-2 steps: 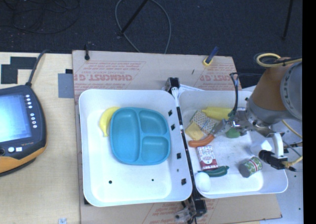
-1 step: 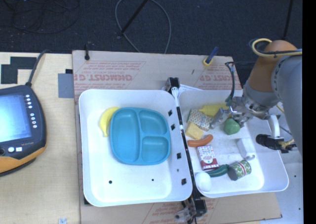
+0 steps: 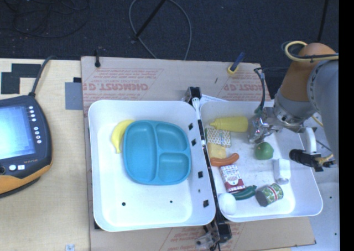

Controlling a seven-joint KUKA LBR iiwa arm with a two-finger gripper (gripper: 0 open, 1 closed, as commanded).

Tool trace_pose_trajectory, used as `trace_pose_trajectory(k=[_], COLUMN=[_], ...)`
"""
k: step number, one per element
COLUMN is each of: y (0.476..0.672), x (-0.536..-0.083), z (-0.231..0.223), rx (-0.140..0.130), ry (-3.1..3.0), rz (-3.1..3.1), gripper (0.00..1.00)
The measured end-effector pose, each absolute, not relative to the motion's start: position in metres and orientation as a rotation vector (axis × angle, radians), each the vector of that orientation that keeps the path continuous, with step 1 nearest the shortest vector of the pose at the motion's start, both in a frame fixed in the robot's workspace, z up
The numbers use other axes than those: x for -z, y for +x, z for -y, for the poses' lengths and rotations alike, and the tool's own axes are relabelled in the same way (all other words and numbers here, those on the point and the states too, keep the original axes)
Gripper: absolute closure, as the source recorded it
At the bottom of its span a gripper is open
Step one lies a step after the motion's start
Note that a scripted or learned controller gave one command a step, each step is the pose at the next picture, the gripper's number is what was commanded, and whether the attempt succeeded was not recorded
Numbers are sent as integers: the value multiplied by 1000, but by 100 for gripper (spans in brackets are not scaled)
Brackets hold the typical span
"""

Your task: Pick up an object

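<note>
- We see the grey arm's two-finger gripper low in the right-hand shallow white bin, just above and touching or nearly touching a small round green ball-like fruit.
- Whether the pincer is apart or together we cannot tell; the metal tips blur into one another, and nothing shows between them.
- We judge the green fruit the likeliest target. To do this well, we would centre the tips on either side of its widest part and close slowly, since a round thing rolls away from an off-centre squeeze.
- Just to the gripper's left lies a yellow plastic bottle-shaped toy, close enough to be nudged by a finger.
- Farther down the bin lie a red sausage-like toy, a small red-and-white carton, a green-labelled tin can and a white egg-shaped object, all apart from the fruit.
- Open floor lies to the right of the fruit, toward the bin's wall, so we have room on that side.
- The left-hand white bin holds a blue divided plastic tray with a yellow banana touching its left edge.
</note>
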State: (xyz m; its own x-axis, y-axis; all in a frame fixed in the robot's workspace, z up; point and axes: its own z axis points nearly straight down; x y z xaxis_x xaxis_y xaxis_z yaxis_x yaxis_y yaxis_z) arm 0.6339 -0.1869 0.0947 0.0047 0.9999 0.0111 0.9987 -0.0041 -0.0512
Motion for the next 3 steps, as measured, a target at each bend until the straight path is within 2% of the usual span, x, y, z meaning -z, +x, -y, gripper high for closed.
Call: trace_pose_trajectory(k=[1,2,3], y=[635,584,587], x=[-95,-87,-99], z=[186,190,191], rx=[-42,-4,1], ry=[-2194,-2220,-2220], rz=[2188,2216,2221], gripper=[0,0,100])
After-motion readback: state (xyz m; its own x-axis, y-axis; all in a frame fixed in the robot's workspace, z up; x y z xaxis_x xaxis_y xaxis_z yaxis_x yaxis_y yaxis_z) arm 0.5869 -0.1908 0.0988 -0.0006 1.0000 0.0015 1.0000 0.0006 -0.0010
